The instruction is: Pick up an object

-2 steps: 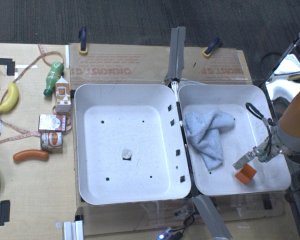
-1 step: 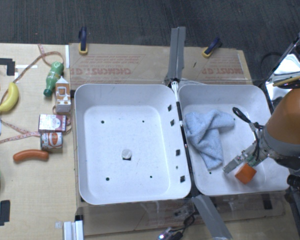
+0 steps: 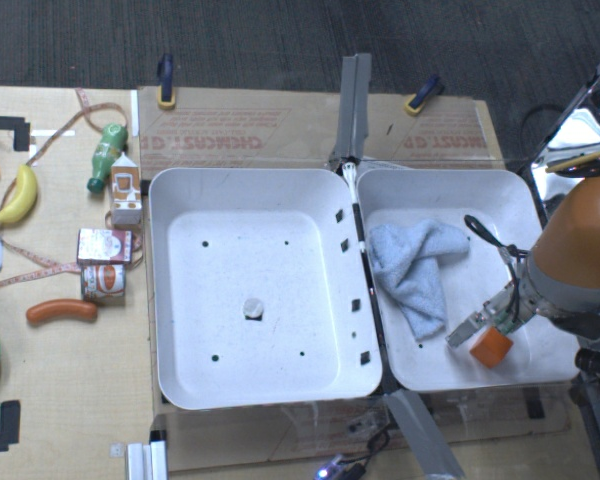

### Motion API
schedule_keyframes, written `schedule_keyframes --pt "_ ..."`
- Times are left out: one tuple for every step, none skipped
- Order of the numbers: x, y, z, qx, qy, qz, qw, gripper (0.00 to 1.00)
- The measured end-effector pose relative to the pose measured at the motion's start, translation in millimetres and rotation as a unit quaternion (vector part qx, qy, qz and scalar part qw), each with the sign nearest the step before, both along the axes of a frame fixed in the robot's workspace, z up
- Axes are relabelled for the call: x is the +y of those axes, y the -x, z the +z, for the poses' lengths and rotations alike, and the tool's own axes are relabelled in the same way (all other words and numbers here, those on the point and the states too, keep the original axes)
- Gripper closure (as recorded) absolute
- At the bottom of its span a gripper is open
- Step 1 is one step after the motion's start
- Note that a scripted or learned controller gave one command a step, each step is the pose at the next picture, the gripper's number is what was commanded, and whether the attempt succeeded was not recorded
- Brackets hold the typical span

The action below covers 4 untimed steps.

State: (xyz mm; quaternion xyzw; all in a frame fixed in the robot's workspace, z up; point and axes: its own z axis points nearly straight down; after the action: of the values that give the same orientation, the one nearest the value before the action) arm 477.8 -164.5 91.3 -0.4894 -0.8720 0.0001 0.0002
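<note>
Two white bins are seen side by side, the left bin (image 3: 180, 268) and the right bin (image 3: 420, 368), parted by a raised middle rim. The gripper (image 3: 477, 330) is seen low in the right bin, near its front-right corner, and an orange block (image 3: 491, 347) is found right against its tip; whether the block is actually clamped cannot be told, since the tip is small and blurred. A crumpled blue cloth (image 3: 417, 268) is spread over the left half of that bin, just beside the gripper, so little bare floor is left between cloth, block and front wall. A dark spoon-like object (image 3: 483, 232) lies near the right wall, partly covered by the arm. The wrist and the bin's right rim are cut off at the picture's edge. Far more open floor is offered by the left bin, where a small pale disc (image 3: 253, 309) rests well apart from every wall.
</note>
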Motion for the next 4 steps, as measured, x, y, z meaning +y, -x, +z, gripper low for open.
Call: schedule_keyframes --pt "-2.9 0.3 0.0 0.000 0.0002 0.028 0.9996 0.00" --pt "-9.8 0.1 0.4 0.000 0.0004 0.025 0.9997 0.00" --pt "-12.4 0.3 0.5 -0.001 0.0001 0.000 1.0000 0.00" --pt "-4.8 0.0 0.1 0.000 0.0001 0.004 1.0000 0.00"
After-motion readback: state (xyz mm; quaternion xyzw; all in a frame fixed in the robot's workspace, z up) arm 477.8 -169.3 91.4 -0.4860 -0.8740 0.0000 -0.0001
